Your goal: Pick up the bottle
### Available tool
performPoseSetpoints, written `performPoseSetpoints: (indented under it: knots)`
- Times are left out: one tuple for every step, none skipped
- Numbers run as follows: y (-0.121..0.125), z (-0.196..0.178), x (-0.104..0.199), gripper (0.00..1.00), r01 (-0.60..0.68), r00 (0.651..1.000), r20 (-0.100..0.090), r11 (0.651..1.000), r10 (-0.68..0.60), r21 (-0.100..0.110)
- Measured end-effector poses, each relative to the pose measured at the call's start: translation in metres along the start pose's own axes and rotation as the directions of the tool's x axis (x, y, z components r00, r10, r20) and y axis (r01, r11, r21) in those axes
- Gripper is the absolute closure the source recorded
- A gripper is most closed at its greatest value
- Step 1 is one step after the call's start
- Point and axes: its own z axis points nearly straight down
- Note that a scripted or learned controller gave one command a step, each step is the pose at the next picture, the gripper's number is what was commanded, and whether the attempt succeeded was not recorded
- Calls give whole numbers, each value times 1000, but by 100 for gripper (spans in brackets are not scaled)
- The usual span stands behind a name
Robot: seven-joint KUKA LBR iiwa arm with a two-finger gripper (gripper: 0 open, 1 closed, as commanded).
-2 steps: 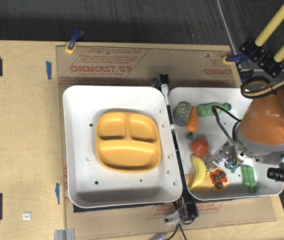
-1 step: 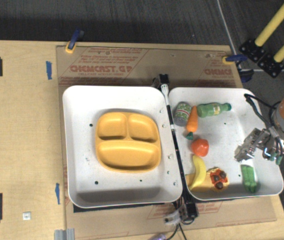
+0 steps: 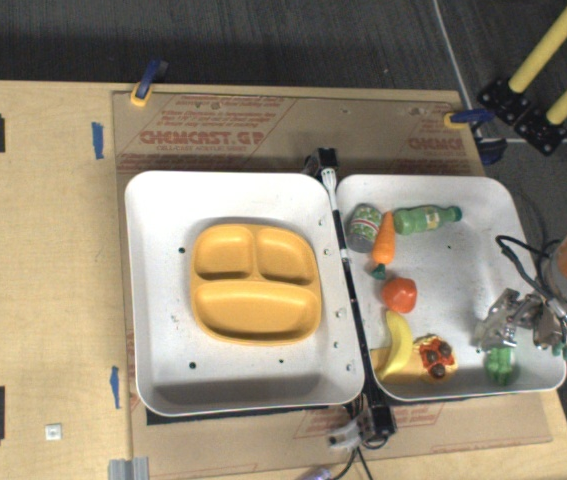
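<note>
Camera view: two white bins side by side on the bench. Right bin (image 3: 508, 213) holds the bottle (image 3: 425, 218), a green one lying on its side near the far wall. Its long axis runs roughly left to right across the bin, tilted slightly; the cap end points to the view's right, the base to the left beside the carrot (image 3: 385, 240). A small can (image 3: 364, 225) sits just left of the carrot. Nearer the front: a tomato (image 3: 399, 292), a banana (image 3: 397, 346) and a red-and-yellow toy (image 3: 434, 356).

Gripper (image 3: 516, 320) is low in the right bin's near right corner, well apart from the bottle. A small green object (image 3: 501, 365) lies just below it. Whether the fingers are apart or together, and whether they touch anything: cannot tell, metal parts overlap there.

Left bin (image 3: 153, 288) carries a yellow divided tray (image 3: 256, 280).
</note>
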Motion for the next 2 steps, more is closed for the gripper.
performPoseSetpoints:
  knots:
    - [36, 0, -14, 100, 147, 989, 4, 989, -147, 0]
    - [37, 1, -13, 0, 147, 989, -1, 989, -147, -1]
